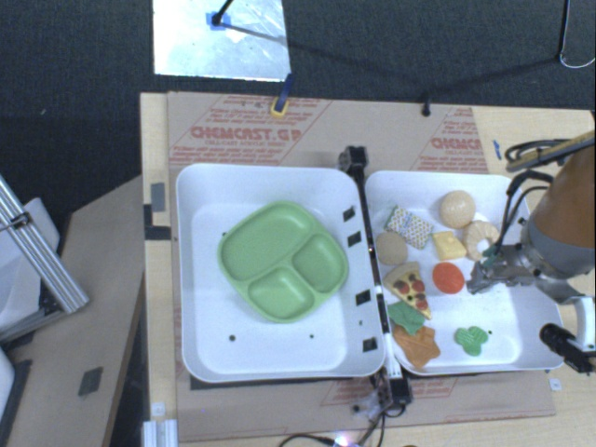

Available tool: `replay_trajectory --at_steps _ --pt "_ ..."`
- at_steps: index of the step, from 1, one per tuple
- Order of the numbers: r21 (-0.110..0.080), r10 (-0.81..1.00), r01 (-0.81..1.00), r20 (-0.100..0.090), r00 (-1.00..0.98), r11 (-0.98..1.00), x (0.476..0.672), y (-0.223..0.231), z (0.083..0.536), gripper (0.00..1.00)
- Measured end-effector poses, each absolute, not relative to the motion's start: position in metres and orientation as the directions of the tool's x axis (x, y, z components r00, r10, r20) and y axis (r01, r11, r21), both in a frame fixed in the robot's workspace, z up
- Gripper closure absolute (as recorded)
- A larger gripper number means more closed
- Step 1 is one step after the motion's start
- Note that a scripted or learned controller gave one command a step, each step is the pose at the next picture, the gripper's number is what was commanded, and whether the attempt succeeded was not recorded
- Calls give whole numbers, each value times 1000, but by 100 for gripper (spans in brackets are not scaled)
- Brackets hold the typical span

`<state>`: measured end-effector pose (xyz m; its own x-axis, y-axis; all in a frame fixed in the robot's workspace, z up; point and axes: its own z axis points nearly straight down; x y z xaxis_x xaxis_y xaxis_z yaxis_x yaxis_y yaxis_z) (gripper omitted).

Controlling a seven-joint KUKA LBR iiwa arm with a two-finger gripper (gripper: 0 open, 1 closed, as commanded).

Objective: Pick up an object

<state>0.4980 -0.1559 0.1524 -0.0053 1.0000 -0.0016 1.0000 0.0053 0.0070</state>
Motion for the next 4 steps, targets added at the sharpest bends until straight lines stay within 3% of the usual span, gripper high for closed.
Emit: replay_trajectory --at_steps 2,4 --pt "5 1000 1000 -1 -5 5 509 -152 226 100" --pt "3 1000 1000 2 -10 10 539 -48 220 100"
